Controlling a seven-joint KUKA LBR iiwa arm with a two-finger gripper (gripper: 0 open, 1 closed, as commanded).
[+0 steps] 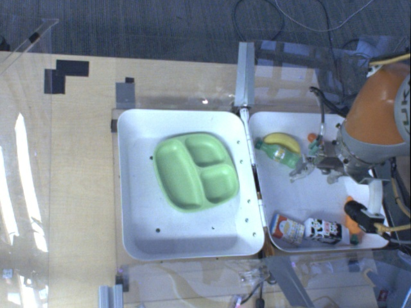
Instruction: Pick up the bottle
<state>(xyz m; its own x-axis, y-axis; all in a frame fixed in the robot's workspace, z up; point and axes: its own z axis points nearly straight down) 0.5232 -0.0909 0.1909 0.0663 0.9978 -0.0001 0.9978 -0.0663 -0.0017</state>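
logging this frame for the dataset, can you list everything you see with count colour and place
left bin: 1, white, left half of bench
right bin: 1, white, beside the left bin
divided tray: 1, green, middle of left bin
bottle: 1, clear green, upper left of right bin, lying down
banana: 1, yellow, just behind the bottle
cow-print bottle: 1, white and black with orange, lying along right bin's front edge
cables: a few, black, on floor behind the bench
arm: 1, grey and orange, over right bin
pincer: 1, metal, just right of the bottle

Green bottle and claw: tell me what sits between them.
Bare white bin floor separates the green bottle from the claw in the camera view.
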